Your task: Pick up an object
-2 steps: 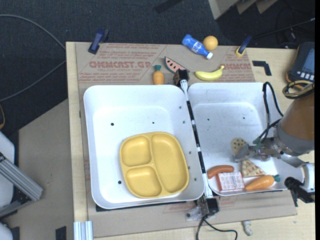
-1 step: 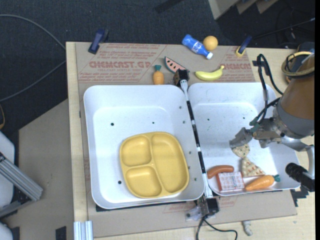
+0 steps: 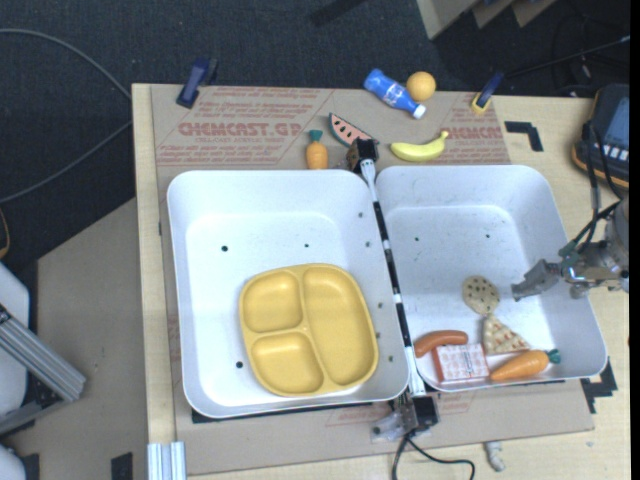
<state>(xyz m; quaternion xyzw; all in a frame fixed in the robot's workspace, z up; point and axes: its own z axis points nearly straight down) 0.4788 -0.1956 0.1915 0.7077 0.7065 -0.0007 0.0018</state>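
- My gripper (image 3: 530, 283) sits at the right side of the right bin (image 3: 450, 183), low over its white floor. I cannot tell if it is grasping or let go, and I see no thing in it.
- The things I could pick lie in the near part of that bin. A round cookie (image 3: 480, 291) is closest to me, just to my left.
- Below the cookie is a pizza slice (image 3: 502, 336), shaped like a triangle.
- An orange carrot (image 3: 522, 365) lies by the near wall, just under the pizza slice.
- A red and white box (image 3: 461, 364) lies left of the carrot, and a sausage (image 3: 440, 342) lies just above the box.
- These four are packed close together in the near corner. The bin's wall is right beside them.
- The left bin (image 3: 200, 208) holds a yellow tray (image 3: 306, 328) with three parts.
- Behind the bins, on the brown board (image 3: 240, 118), lie a banana (image 3: 420, 148), a watermelon slice (image 3: 346, 128), a small carrot (image 3: 317, 154), a blue bottle (image 3: 393, 92) and an orange (image 3: 422, 85). They are well apart from me.
- Two blue clamps (image 3: 195, 83) hold the far edge of the board.
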